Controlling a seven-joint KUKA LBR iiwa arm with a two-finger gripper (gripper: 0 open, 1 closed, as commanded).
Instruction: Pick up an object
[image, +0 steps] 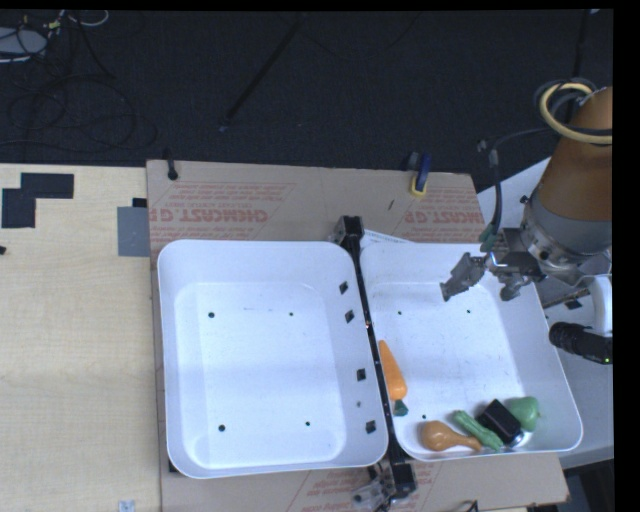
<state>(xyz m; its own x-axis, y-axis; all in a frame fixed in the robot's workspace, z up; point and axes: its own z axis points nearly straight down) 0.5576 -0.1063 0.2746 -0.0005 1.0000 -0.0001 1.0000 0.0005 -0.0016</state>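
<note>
Nearest camera: tan pear-shaped squash toy (443, 435), green stick-like piece (477, 429), black block (499, 420), green rounded lump (523, 409) clustered at near edge of right white bin (520, 320). Orange carrot-shaped toy (393, 374) lies against divider wall beside left white bin (190, 300). My claw (484, 276) hovers over right bin's far half, fingers apart, nothing between them, well apart from cluster.

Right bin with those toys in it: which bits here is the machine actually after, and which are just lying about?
Job:
orange carrot
tan pear-shaped toy
green toy
black block
right bin
gripper

Lying about:
left bin
cardboard sheet
blue clamp
</note>
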